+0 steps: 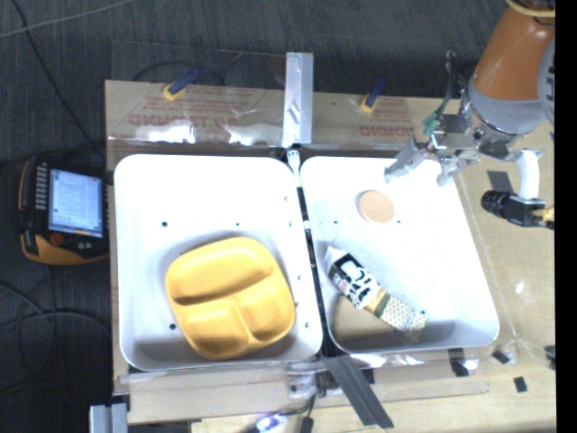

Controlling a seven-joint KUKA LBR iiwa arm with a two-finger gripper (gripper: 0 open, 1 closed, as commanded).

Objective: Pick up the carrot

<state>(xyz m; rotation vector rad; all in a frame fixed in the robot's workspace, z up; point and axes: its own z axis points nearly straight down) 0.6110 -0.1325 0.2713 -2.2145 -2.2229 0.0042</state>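
Two white bins sit side by side on the worktop point(505, 269). Right bin point(451, 269): round tan carrot slice point(376, 207) at 12 o'clock, wrapped packet point(371, 292) at 6 o'clock. Left bin point(144, 206): yellow tray point(231, 295). Jaws point(424, 165) spread wide, holding nothing, at 2 o'clock from the carrot slice.

Robot lab; teach pendant point(68, 207), cables on dark carpet point(54, 52)

carrot point(376, 207) — round tan-orange slice | lying flat | right bin, upper middle of floor — apart from walls
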